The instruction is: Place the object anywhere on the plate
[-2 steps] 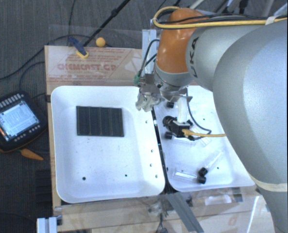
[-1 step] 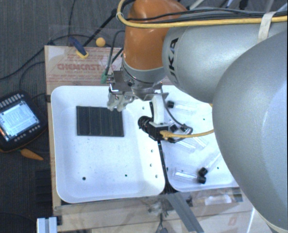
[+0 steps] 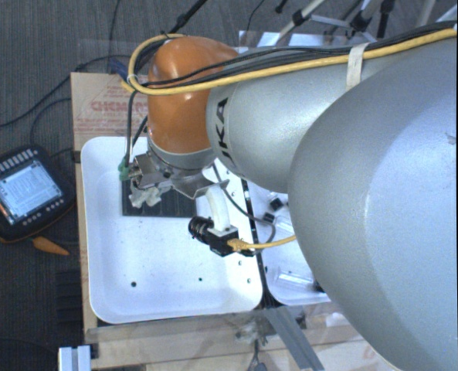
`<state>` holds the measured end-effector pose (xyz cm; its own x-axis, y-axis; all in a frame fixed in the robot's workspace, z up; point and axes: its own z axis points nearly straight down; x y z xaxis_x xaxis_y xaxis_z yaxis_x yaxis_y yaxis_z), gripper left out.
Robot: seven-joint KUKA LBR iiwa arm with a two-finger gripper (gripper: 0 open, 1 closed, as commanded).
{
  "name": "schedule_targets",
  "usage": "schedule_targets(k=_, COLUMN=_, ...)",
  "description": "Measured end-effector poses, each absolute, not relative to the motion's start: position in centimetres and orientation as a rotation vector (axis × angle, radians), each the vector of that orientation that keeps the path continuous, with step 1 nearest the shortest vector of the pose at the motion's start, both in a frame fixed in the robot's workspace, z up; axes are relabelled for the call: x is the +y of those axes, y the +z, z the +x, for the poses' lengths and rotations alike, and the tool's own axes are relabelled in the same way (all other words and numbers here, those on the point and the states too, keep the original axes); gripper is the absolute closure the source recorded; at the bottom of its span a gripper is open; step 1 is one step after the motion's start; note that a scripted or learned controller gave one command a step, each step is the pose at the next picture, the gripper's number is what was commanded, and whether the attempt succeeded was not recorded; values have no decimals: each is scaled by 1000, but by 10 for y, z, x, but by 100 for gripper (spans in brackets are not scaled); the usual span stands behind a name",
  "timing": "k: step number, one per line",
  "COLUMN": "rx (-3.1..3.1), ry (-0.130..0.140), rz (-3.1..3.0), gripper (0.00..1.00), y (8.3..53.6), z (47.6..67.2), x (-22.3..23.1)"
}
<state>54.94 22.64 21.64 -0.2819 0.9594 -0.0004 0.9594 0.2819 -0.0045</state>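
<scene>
My gripper (image 3: 145,194) hangs below the orange wrist band, low over the far part of the left bin (image 3: 105,284). A dark flat square plate (image 3: 178,206) lies on the bin floor right under it, mostly covered by the wrist. Pale parts at the gripper's tip sit over the plate's left edge. Whether they are the gripper's own or an object I cannot tell. A small green bit (image 3: 124,168) shows at the gripper's left side.
The big grey arm covers most of the right bin (image 3: 290,288), where a few small items (image 3: 275,204) peek out. A black fitting with a yellow cable (image 3: 213,234) hangs off the wrist. A pendant (image 3: 24,192) lies on the floor at left.
</scene>
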Motion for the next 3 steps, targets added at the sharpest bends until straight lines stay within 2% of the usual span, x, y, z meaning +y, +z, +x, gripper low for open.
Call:
schedule_targets(k=1, rx=-2585, ry=7, rz=-1780, gripper=100, y=176, z=483, x=224)
schedule_targets(k=2, rx=-2584, ry=6, rz=-1781, gripper=0, y=176, z=483, x=224)
schedule_targets(k=3, rx=-2581, ry=10, rz=-1782, gripper=100, y=184, z=483, x=223)
